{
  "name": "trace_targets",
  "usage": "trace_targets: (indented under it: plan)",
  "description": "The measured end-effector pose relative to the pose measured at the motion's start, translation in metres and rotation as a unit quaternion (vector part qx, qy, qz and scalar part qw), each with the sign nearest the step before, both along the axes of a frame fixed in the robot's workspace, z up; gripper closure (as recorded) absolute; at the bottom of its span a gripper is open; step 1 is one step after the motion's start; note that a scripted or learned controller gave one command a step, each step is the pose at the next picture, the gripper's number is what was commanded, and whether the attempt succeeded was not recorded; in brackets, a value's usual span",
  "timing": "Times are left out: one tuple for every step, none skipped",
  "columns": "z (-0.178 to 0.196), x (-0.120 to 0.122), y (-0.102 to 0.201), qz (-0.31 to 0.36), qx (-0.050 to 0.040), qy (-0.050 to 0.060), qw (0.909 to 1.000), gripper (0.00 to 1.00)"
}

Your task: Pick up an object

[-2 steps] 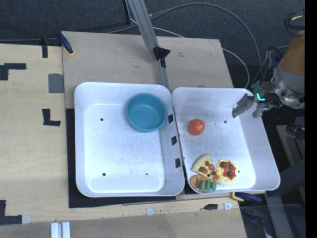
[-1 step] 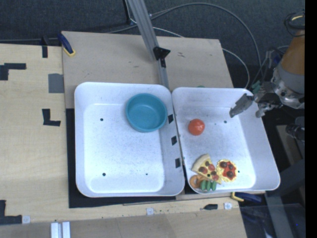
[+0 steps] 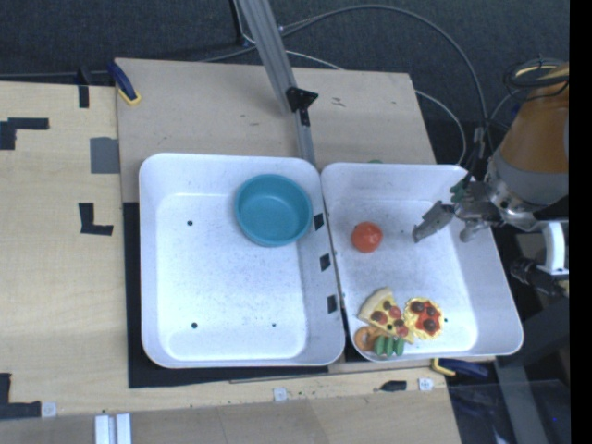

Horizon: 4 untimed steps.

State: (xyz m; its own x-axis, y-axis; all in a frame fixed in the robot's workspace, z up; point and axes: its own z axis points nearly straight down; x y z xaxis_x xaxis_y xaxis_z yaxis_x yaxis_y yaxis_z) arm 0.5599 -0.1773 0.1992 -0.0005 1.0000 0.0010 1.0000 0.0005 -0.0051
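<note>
A pale wooden bench (image 3: 370,109) carries two shallow white bins side by side, the left bin (image 3: 153,248) touching the right bin (image 3: 486,285) along a shared edge marked by small black clips (image 3: 326,262). A black mat (image 3: 131,294) shows beneath the left bin's outer side. A grey metal pole (image 3: 268,44) slants down from the top edge to the seam between the bins, with a black clamp (image 3: 301,98) on it. Thin cables (image 3: 407,17) arc over the dark carpet (image 3: 92,17) behind the bench. A yellow clip (image 3: 127,89) sits at the board's far left corner, another yellow clip (image 3: 444,366) near the right bin's front edge. Black tape marks (image 3: 88,218) and a grey patch (image 3: 104,154) lie on the left of the bench.
</note>
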Motion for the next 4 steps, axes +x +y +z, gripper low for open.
trace_targets:
  plan:
    - [-0.061,-0.003,-0.005,0.0,-0.0001,0.0,1.0,0.0]
    - [-0.11,-0.003,-0.005,0.0,-0.0007,-0.003,1.0,0.0]
    - [-0.098,-0.002,-0.006,0.0,-0.0016,-0.004,1.0,1.0]
    - [-0.043,0.007,-0.011,0.0,-0.0011,-0.004,1.0,1.0]
